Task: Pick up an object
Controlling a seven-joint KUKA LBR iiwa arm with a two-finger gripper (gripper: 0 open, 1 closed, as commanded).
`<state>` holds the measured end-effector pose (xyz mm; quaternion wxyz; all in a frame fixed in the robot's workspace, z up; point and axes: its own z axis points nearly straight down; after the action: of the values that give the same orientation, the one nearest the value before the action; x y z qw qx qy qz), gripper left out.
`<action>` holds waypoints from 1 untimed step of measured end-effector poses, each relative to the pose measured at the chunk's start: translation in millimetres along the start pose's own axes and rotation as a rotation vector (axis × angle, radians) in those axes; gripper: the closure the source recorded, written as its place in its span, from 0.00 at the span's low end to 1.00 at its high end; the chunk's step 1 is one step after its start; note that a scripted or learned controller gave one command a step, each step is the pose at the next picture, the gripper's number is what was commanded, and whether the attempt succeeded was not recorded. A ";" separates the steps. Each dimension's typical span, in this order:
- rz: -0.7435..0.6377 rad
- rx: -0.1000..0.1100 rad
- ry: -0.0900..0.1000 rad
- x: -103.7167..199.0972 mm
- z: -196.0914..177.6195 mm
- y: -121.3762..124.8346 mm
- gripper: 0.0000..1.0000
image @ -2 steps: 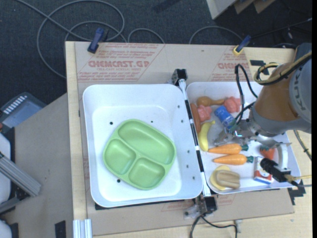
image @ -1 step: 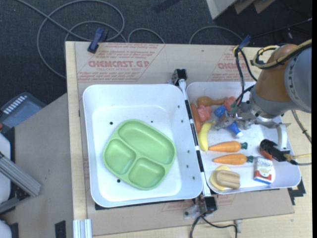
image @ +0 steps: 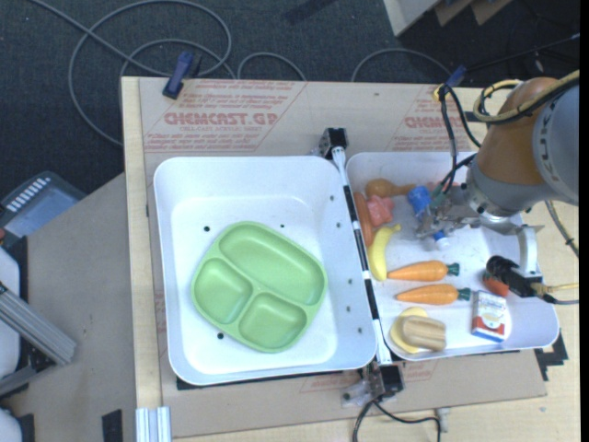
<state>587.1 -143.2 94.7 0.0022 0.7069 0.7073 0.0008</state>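
Bread roll [image: 419,331] nearest the lens, hand [image: 438,224] poised over the far part of the right bin [image: 543,334].

Near-edge items in that bin are the roll and a small red-and-white carton [image: 490,319]; farther in lie 2 carrots [image: 419,271] with long axes running left-right, a banana [image: 380,250] running near-far along the left wall, a pink piece [image: 378,211] and an orange one [image: 379,190]. I judge the likeliest target to be the blue object [image: 421,198], which sits just left of the hand and slightly farther back, so the reach is a short shift left. Whether the hand is open or closed I cannot tell, since dark parts and cables hide it. A green divided plate [image: 259,285] occupies the left bin [image: 170,187] on the worktop [image: 138,247].
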 end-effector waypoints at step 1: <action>-0.002 0.002 0.003 83.6 -91.0 -0.2 1.00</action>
<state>586.5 -59.5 185.5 0.0005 0.7063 0.7079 0.0013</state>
